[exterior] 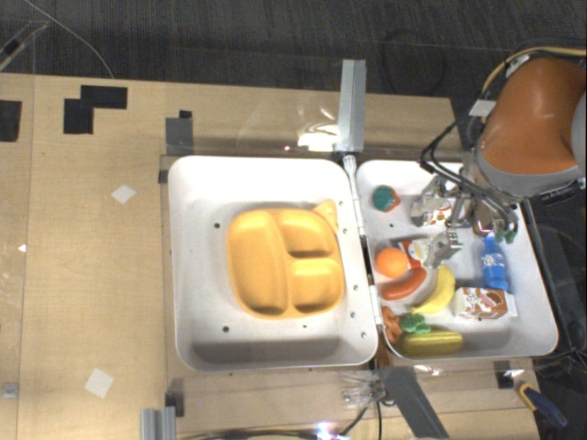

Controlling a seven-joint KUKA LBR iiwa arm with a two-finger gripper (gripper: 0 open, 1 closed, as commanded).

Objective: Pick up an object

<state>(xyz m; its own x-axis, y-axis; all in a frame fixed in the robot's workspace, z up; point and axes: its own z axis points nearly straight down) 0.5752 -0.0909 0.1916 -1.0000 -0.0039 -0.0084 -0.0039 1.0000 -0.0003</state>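
Observation:
My gripper [439, 226] hangs low over the back half of the right bin [537, 337], under the orange-banded wrist, and its fingers stand spread and open. Nothing is clearly held between them. Just below the gripper lie an orange ball [393, 261], a red sausage [404, 286] and a yellow banana [441, 291]. To its left sits a red and green fruit [385, 198]. A blue bottle [493, 265] stands to its right, with a white carton [481, 303] in front of that. A small white and red item under the gripper is partly hidden.
A yellow corn-like piece [431, 342] and a green piece [413, 322] lie at the right bin's front edge. The left bin [197, 246] holds a yellow divided plate [282, 261]. A metal post [352, 108] rises behind the wall between the bins.

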